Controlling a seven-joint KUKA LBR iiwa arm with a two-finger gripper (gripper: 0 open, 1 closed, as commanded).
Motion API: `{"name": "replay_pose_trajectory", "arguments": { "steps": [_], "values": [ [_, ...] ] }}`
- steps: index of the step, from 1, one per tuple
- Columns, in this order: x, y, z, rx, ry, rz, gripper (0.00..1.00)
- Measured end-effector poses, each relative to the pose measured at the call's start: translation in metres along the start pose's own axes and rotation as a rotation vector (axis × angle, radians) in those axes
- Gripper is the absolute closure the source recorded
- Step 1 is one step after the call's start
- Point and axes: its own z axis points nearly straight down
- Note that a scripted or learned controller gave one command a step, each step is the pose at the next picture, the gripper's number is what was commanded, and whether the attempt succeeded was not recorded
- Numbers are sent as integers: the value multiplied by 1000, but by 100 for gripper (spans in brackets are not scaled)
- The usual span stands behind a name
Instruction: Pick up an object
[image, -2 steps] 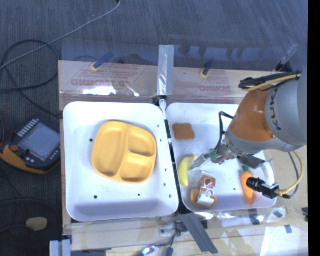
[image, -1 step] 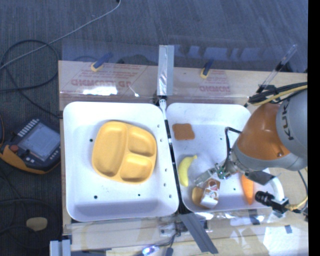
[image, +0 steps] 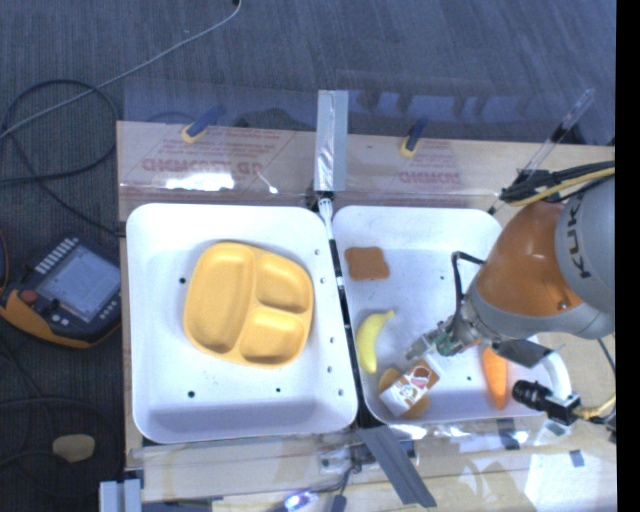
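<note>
Lying near the front wall of the right bin (image: 470, 222), a small white-and-red carton (image: 412, 386) rests on a brown piece, with the jaws (image: 428, 345) of the arm (image: 535, 275) poised just above and beside its upper corner. Whether the jaws are parted or closed cannot be told from this slanted view, and nothing shows between them. A banana (image: 372, 338) lies just left of the carton, a carrot (image: 495, 377) to its right, and a brown toast-like slab (image: 367, 263) farther back. The left bin (image: 150, 300) holds a yellow divided plate (image: 250, 303). A descent off-centre would likely clip the carton's edge and tip or push it toward the banana, spoiling the grasp.
</note>
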Motion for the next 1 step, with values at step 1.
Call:
{"name": "replay_pose_trajectory", "arguments": {
  "steps": [1],
  "values": [
    [0,0,0,0,0,0,0]
  ]
}}
